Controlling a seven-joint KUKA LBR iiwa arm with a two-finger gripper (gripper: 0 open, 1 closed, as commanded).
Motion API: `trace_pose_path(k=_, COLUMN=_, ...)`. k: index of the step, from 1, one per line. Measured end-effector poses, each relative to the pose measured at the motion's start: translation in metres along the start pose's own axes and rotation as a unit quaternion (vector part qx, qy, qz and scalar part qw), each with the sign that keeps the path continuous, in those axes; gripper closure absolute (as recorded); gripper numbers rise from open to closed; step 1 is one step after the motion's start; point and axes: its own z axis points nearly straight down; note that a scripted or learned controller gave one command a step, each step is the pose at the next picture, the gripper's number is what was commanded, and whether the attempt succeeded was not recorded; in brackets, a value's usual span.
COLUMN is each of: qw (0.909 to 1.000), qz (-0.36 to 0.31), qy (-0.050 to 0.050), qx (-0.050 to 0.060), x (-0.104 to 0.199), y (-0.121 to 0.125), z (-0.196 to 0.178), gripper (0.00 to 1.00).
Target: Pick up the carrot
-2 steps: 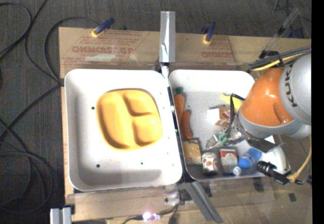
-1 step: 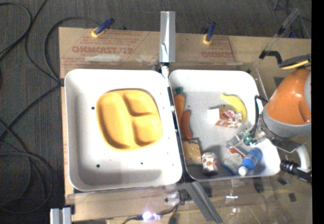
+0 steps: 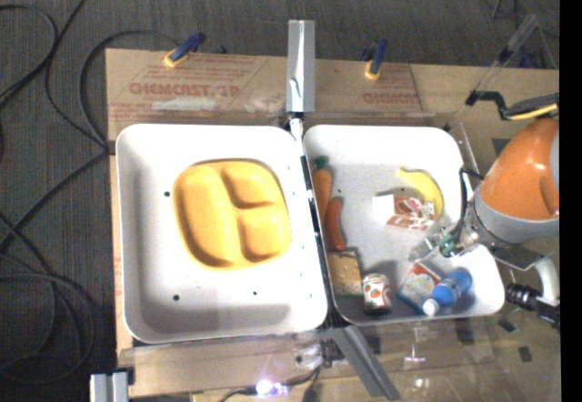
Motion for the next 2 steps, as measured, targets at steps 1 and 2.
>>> trace_pose_path(k=1, qw=0.9990, qz=-0.043, qy=0.003, qx=0.007, x=-0.021, y=-0.013, z=-0.042, gripper=1.00)
trace_pose_path(k=2, qw=0.9871, qz=-0.160, qy=0.004, qx=0.008, x=-0.021, y=-0.014, z=-0.025, gripper=1.00)
